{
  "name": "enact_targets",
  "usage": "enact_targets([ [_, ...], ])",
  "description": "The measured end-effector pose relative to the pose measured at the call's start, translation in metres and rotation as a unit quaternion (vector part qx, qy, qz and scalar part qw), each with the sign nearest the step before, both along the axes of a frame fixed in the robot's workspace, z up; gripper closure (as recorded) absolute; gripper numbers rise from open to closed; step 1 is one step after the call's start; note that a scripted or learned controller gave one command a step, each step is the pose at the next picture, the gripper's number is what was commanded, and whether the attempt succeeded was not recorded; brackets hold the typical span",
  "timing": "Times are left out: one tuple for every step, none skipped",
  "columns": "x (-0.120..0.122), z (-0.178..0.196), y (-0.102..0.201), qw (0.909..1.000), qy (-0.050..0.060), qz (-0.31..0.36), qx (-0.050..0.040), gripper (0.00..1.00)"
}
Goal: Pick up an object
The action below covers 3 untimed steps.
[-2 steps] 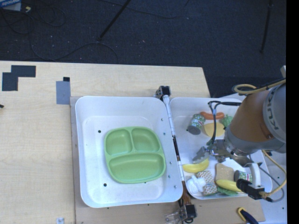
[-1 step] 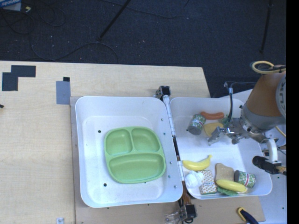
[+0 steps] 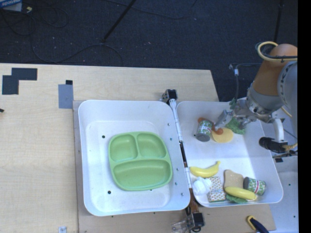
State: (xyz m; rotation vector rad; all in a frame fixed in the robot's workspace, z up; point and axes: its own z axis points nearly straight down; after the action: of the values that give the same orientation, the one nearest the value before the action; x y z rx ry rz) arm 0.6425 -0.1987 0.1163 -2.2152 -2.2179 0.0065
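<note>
Right bin, far end: gripper low over a small cluster, namely a toy can lying on its side, a yellow disc-like piece touching it, and something green just beyond. Whether the claw is spread or pinched, cannot tell; nothing visibly between it.

Can is the likeliest target. Judged light, stiff and smooth-walled, so apt to roll or slip; best taken across its round body at mid-length.

Near end of the same bin: banana, white bottle, bread slice, second can.

Left bin holds a green divided plate.
</note>
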Motion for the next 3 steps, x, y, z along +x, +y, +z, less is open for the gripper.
enact_targets([
  [-0.042, -0.03, 0.029, 1.0, -0.002, -0.001, -0.0003, 0.0],
  [0.001, -0.017, -0.013, 1.0, -0.001, 0.0, -0.0001, 0.0],
  [-0.006, -0.015, -0.007, 1.0, -0.003, 0.0, -0.0008, 0.0],
])
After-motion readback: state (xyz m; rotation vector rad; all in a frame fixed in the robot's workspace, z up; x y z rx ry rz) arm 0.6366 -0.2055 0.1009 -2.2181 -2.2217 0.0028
